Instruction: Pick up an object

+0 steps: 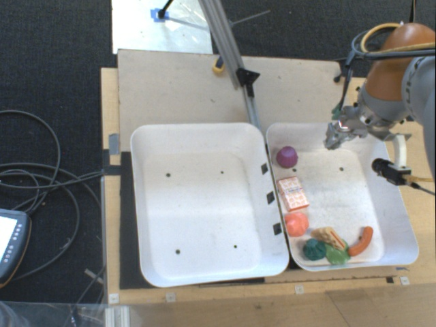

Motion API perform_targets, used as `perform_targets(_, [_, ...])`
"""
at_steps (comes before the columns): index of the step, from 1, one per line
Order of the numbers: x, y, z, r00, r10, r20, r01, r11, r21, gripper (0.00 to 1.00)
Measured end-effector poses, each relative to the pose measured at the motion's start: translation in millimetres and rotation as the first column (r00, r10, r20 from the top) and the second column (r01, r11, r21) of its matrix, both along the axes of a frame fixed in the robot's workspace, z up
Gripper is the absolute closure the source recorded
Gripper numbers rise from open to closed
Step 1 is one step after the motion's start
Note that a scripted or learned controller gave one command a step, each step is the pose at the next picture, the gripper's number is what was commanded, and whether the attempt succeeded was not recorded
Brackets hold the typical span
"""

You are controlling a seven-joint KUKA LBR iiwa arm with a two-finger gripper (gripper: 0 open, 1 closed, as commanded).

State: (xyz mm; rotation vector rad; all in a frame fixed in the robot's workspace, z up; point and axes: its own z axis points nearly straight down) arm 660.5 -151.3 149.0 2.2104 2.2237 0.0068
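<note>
Grey two-finger hand (335, 140) above far rim of right shallow white plastic bin (392, 203), well apart from round purple ball (287, 157); grip state impossible to tell.

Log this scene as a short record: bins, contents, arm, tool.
left bin: white, shallow, holes in its floor
right bin: white, holds all the objects
purple ball: far left of right bin
carton: red and white, near the divider
orange ball: just below the carton
near cluster: teal lump, green piece, striped piece, sausage
arm: reaches in from the right
tool: above the right bin's far edge, nothing seen in it
</note>
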Motion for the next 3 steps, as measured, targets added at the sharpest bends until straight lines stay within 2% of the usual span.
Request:
perform_targets(1, [2,0,55,1.000,0.000,0.002,0.000,1.000,-0.001,1.00])
perform_targets(3, [-33,108,82,1.000,0.005,-0.007,-0.005,1.000,0.004,1.00])
